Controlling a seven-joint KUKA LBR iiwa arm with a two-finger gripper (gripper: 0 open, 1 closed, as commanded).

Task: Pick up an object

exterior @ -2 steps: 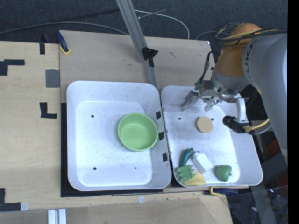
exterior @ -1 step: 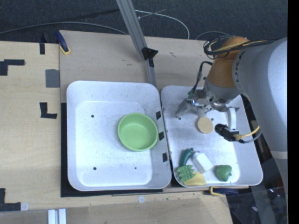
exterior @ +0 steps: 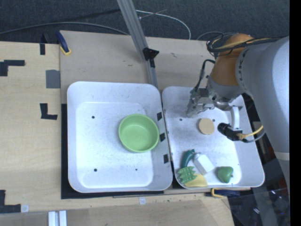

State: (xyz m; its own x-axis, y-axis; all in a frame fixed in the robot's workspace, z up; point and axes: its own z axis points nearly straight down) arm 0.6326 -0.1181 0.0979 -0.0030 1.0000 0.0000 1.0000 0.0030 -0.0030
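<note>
Near edge of right bin (exterior: 244, 145): I see a small group of things at the near wall. A green toy with leaf-like ridges (exterior: 186, 173) lies at the left, touching a yellow piece (exterior: 197, 181). A white block (exterior: 204, 164) lies tilted just above the yellow piece. A green rounded thing (exterior: 225, 173) sits a little to the right, apart from the others.

Middle of right bin: a tan round disc (exterior: 206, 126) lies flat on the floor of the bin, alone.

Left bin (exterior: 84, 102): a green bowl (exterior: 138, 133) stands upright, toward the right side of this bin.

Gripper (exterior: 194, 108): it is down in the far left part of the right bin, just beside the disc but not touching it. I see nothing between its fingers. If the fingers are apart or together, I cannot tell from here.

Arm (exterior: 230, 69): it comes in from the right, the orange band above the far part of the right bin.

Far side: a grey pole (exterior: 134, 22) goes up from the bench behind the bins.
</note>
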